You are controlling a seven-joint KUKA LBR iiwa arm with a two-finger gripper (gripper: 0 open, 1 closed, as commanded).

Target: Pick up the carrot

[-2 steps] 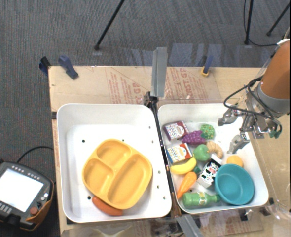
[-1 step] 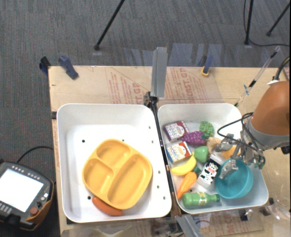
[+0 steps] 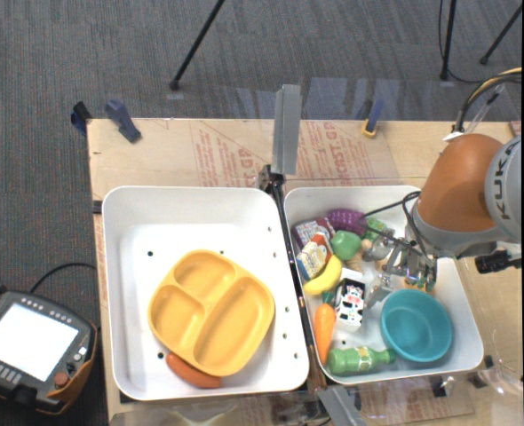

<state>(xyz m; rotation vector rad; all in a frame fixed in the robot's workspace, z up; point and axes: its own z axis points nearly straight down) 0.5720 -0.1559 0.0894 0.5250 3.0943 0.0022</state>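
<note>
in the camera view the gripper [image 3: 402,269] hangs low over the right bin [image 3: 468,327], in its upper middle part, with the grey arm and its orange band reaching in behind it. its metal parts blur into the clutter beneath, so i cannot tell whether it is released or clenched, and nothing can be made out in its grasp. the carrot [image 3: 323,329] lies well to the lower left of the gripper, along the bin's left wall near the front, lengthwise and apart from the tool. between the two sit the small black-and-white carton [image 3: 351,302] and the banana [image 3: 324,276]; the teal bowl [image 3: 416,325] is just below the gripper, the green bottle [image 3: 358,359] lies past the carrot's near end, and the green fruit [image 3: 345,243] and purple grapes [image 3: 345,219] are off to the gripper's upper left. further left, in the other bin [image 3: 120,238], rests the yellow divided plate [image 3: 212,311] with a sausage [image 3: 192,372] partly under its front edge. judged from this, the pick is barely begun: the carrot is untouched and on the bin floor. left to do is all of it, namely to travel over to the carrot, line up across its narrow width, descend, close and lift; the close neighbours could get in the way.
</note>
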